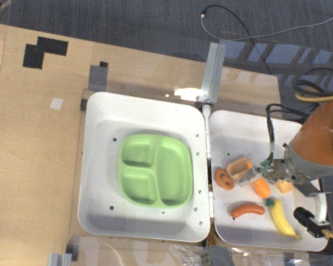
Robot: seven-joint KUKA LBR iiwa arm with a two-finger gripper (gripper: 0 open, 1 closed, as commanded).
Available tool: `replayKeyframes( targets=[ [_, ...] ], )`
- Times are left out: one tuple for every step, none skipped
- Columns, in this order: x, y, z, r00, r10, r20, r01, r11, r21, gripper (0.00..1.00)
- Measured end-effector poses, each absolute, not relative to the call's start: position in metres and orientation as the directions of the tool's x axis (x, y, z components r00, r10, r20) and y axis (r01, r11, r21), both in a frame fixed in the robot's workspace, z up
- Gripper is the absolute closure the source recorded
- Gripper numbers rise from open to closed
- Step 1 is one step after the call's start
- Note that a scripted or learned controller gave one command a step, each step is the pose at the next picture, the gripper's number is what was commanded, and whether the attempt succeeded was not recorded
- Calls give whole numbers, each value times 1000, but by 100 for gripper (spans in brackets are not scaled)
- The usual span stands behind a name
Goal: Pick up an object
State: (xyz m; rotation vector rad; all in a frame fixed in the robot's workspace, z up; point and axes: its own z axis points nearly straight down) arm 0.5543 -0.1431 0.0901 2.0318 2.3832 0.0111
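White plastic forms two shallow bins, each with rounded corners and smooth matte floors, set side by side on a pale wood-grain bench (23, 159). The left bin (92, 211) carries one lime-green tray (156, 170), a glossy rounded square moulded into three compartments: two small ones along its left side and one long one on its right. It sits near the middle of that bin's floor, slightly turned.

The right bin (240, 127) carries six small toy foods, all smooth and plastic-looking. One brown ring-shaped piece like a pretzel (224, 179) lies close to the bin's left edge. Just beside it is one tan, blocky bread-like piece (239, 167). One reddish sausage (247, 210), long and gently curved, lies toward the bin's front edge. One orange, rounded carrot-like piece (261, 187) sits near the centre, and one small pale yellow cube (285, 187) lies just right of it. One yellow banana (283, 219), curved with a dark green tip, lies toward the front right corner.

One grey arm with an orange band (314, 140) reaches over the bin's right edge. Its gripper (269, 168) hangs above the cluster between the bread-like piece and the carrot-like piece; whether its fingers are spread or closed cannot be told, and nothing is seen between them.
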Motion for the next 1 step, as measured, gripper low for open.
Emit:
replayKeyframes(
  targets=[
    [557, -141, 102, -160, 987, -2, 987, 160, 18, 100]
  ],
)
